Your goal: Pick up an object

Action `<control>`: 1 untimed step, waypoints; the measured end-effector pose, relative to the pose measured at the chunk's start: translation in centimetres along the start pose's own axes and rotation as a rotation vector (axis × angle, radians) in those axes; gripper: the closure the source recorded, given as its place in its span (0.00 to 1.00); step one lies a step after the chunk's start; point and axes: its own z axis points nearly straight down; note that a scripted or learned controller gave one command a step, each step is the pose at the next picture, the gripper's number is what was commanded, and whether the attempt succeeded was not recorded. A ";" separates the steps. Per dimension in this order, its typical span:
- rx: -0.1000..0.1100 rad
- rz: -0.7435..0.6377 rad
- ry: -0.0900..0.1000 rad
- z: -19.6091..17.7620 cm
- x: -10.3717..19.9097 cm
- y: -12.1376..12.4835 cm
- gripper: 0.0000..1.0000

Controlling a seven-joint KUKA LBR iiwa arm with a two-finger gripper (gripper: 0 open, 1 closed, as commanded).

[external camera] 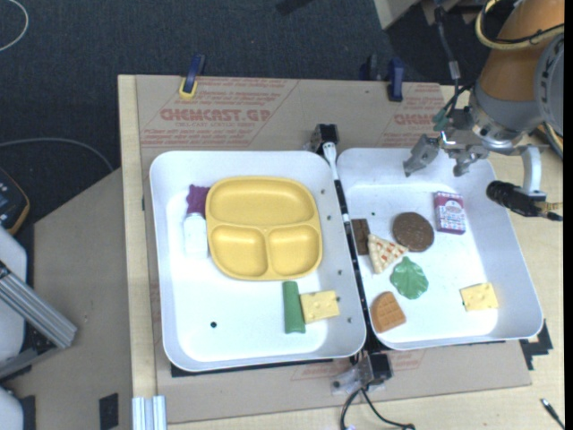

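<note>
My gripper hangs over the far edge of the right bin, its fingers spread open with nothing between them. Below it in that bin lie a small red-and-white packet, a brown round cookie, a waffle-patterned pizza slice, a green leaf, a tan bread piece, a yellow cheese cube and a dark brown bar. The packet is the nearest item to the gripper, a little toward the front.
The left bin holds a yellow divided plate, a purple item, a white bottle, a green stick and a yellow cheese block. Clamps stand at the board's far edge.
</note>
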 end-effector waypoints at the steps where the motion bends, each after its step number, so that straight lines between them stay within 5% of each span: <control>1: 0.000 0.000 0.000 6.4 -0.2 -0.2 0.00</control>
